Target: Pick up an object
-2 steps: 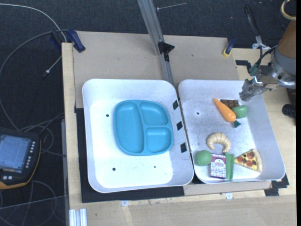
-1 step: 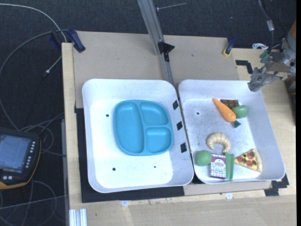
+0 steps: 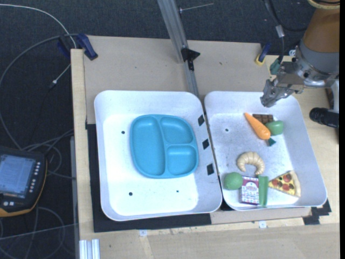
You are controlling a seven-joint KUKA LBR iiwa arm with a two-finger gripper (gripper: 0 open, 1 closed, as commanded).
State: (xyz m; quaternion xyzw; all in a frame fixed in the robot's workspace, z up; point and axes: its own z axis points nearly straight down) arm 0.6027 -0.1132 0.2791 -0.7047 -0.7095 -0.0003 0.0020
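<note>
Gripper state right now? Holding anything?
Gripper: above the right bin's far edge, near the carrot; open or shut cannot be told, nothing seen held.

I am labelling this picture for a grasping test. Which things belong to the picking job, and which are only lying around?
For the job:
gripper
carrot
croissant
pizza slice
green ball
small box
right bin

Just lying about:
blue plate
left bin
handheld screen
cables

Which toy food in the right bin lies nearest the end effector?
The orange toy carrot with its green top, at the bin's far end just below the end effector; croissant, pizza slice and others lie nearer the camera.
</note>
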